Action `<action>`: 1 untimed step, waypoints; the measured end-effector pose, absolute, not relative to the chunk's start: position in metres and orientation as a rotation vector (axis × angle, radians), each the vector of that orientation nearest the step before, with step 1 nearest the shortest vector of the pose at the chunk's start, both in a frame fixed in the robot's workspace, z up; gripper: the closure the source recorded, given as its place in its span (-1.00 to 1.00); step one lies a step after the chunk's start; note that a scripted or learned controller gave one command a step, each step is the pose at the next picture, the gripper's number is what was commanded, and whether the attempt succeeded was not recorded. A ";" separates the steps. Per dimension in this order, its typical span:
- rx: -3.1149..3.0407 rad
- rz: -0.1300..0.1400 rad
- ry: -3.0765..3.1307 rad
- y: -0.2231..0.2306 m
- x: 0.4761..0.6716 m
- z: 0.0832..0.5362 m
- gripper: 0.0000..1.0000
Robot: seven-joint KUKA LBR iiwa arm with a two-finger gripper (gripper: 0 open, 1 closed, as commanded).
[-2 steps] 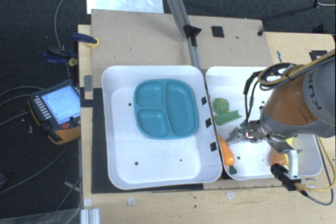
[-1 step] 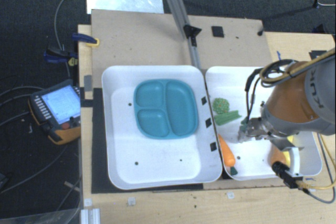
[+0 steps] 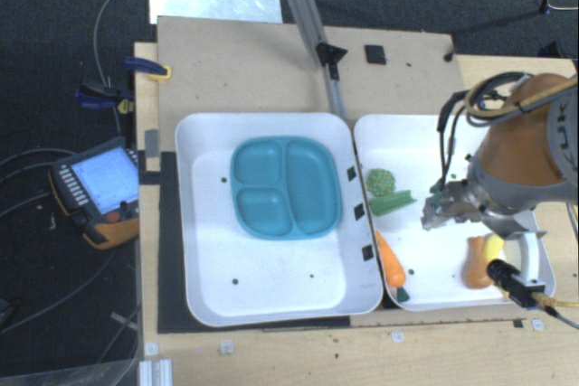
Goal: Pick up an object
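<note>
Camera view from above shows my arm (image 3: 529, 140) reaching in from the right over the right bin (image 3: 412, 136); my gripper (image 3: 441, 211) hangs low above that bin's floor, just right of the broccoli (image 3: 381, 183); whether my fingers are spread or pressed together I cannot tell, as the wrist blurs into them; a green leafy piece (image 3: 391, 202) lies just below the broccoli, touching it; the carrot (image 3: 390, 258) lies slanted along the bin's left wall, nearer the front; an orange and yellow toy (image 3: 479, 262) sits near the front right corner, beside a black fitting; the left bin (image 3: 204, 285) on the desk (image 3: 235, 59) holds a teal divided plate (image 3: 287, 187).
</note>
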State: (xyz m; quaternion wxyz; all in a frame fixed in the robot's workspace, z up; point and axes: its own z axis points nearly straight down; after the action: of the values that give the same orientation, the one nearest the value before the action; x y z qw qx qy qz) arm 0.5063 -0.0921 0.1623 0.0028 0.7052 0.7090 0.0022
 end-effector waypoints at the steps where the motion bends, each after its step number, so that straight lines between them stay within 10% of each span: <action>1: 2.212 0.006 2.223 -0.096 0.516 0.211 1.00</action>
State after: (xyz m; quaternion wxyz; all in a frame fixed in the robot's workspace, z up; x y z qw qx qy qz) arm 0.5164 -0.0958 0.2110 0.0027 0.7053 0.7089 0.0019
